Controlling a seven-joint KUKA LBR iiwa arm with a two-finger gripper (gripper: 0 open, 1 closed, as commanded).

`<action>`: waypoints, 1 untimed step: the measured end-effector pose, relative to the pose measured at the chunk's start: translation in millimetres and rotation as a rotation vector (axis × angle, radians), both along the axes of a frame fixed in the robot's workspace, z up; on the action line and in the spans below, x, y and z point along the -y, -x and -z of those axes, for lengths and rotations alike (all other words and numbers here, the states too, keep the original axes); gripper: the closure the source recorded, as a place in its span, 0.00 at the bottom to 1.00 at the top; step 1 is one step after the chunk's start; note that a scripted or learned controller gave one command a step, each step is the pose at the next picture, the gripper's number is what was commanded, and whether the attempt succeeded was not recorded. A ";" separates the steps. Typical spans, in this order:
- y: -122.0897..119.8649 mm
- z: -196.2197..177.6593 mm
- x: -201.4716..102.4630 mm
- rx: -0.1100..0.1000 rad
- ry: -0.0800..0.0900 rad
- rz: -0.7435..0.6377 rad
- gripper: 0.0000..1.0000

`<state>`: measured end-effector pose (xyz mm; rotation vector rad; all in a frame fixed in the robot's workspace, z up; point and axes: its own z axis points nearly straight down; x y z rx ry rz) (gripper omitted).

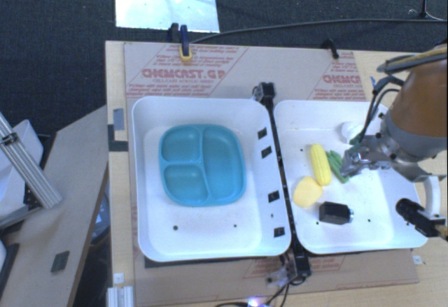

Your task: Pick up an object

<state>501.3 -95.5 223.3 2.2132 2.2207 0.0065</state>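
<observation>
Pincer point(352, 161) hangs low in the right bin point(371, 239), its metal tip right at the green piece point(337, 164) that lies against the corn point(320, 163). Whether it is wide or narrow cannot be told from this slanted view, and nothing can be seen gripped in it.

Crowding looks like the main risk. The green piece touches the corn, so a closing grip could catch both, or shove the corn sideways and come away with nothing. The green piece looks thin and flat, poor to pinch, and could slip out.

Taking the corn as landmark: it is a smooth yellow cob, long and rounded, probably hard plastic, likely to roll if nudged. Just below it and touching or nearly so sits a lemon point(308, 192), a smooth yellow lump that could squirt free of a grip. Below and right of the corn lies a black block point(334, 212), boxy and matte, the easiest shape to hold. Up and right of the corn is a small white ball point(346, 131), hard to tell from the bin floor.

Far left of the corn, the left bin point(150, 229) holds a teal tray point(203, 163) with three glossy compartments. Both bins rest on the surface point(231, 64).
</observation>
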 end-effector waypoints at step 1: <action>-0.1 -44.8 5.4 0.000 0.000 0.000 1.00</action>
